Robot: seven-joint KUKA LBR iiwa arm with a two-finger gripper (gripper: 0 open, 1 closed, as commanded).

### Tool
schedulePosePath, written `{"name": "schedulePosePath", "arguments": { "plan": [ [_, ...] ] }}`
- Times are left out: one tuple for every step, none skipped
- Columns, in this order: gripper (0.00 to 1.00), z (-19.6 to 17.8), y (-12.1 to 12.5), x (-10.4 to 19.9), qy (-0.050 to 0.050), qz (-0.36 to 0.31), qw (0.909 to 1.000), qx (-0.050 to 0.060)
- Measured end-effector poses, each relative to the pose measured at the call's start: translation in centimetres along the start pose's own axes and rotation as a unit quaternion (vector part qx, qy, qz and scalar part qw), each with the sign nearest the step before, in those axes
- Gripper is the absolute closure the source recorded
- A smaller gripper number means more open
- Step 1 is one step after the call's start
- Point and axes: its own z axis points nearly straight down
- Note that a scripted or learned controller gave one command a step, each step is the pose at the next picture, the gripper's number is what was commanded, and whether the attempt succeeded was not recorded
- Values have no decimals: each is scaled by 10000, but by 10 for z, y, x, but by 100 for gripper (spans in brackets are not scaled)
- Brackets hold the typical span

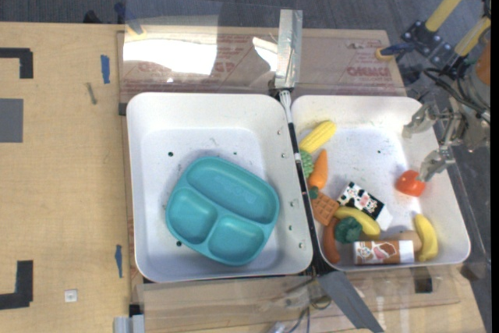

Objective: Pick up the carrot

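My two-finger metal gripper (429,144) open, empty, well right of small orange plastic carrot (318,168); must cross, align along carrot.

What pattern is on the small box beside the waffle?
Black and white cow-like patches on the small box, clearest in the camera view.

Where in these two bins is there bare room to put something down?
The right bin has a bare patch mid-floor, bordered by the corn, the carrot, the tomato and the gripper. Its front edge is crowded with toys. In the left bin, a bare strip runs behind the teal divided plate.
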Motion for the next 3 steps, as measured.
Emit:
{"name": "schedulePosePath", "arguments": {
  "plan": [
    [0, 35, 53, -74, -7, 1595, 9872, -9],
    [0, 115, 103, -73, 32, 1624, 9867, -3],
    [0, 114, 118, 2, 1, 1444, 9895, -1]
  ]
}}
